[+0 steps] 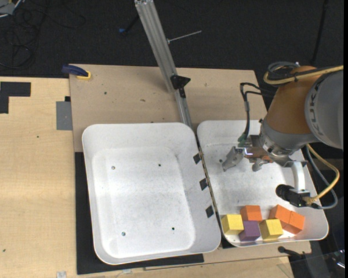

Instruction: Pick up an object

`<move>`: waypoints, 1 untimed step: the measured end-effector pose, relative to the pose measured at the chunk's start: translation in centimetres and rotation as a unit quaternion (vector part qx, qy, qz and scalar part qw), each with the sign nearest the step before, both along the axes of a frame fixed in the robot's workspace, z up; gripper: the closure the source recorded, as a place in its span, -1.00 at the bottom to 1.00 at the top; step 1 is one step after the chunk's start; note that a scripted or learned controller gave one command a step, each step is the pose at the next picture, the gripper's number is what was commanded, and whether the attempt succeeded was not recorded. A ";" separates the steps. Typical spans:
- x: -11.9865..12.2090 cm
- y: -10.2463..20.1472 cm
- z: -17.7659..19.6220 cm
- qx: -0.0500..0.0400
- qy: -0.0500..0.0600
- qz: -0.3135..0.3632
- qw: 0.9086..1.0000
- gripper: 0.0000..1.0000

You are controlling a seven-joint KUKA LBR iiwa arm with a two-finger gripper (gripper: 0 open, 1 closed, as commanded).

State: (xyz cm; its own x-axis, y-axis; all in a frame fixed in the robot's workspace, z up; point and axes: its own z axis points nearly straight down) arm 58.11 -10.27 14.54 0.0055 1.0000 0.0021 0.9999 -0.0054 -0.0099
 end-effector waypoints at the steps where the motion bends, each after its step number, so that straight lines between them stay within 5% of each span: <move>1: -0.1 0.1 -5.3 -0.001 -0.002 0.001 1.000 -1.00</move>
